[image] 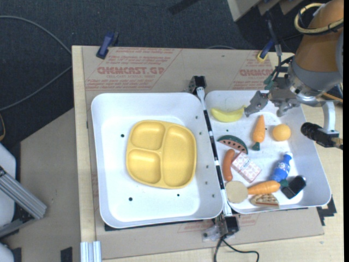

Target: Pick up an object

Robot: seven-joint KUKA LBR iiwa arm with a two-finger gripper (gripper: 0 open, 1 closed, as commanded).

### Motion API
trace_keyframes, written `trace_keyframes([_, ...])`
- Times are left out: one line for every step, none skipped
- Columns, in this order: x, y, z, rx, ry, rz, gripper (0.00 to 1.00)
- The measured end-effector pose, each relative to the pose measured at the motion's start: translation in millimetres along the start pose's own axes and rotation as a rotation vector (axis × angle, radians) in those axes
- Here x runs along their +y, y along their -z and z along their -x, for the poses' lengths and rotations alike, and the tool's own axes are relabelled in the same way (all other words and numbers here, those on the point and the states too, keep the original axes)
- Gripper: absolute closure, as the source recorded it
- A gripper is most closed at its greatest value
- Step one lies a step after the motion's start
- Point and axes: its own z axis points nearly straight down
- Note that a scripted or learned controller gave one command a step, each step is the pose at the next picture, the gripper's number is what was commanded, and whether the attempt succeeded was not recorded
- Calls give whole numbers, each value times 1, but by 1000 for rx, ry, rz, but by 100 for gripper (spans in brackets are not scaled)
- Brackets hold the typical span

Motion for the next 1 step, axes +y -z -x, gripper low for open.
trace_keyframes([12, -129, 44, -1, -1, 0, 0])
